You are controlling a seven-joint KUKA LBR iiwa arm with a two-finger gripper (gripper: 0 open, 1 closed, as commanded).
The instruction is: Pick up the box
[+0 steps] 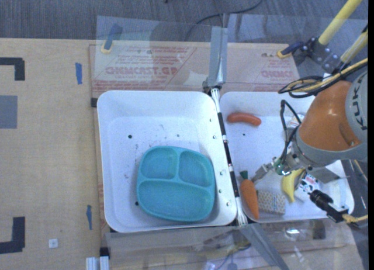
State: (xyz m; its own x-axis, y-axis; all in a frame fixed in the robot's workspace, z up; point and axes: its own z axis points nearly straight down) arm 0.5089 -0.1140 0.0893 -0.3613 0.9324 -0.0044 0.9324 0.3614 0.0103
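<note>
Camera view: pincer hovers low in the right bin, fingers' state unreadable. Speckled box lies just below-left of it, beside the carrot, near the front wall.

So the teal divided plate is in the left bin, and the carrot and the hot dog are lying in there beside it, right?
Not quite. The teal divided plate is in the left bin, but the carrot and the hot dog lie in the right bin, across the divider. The camera view shows the hot dog near that bin's far end and the carrot along its near left edge.
</note>
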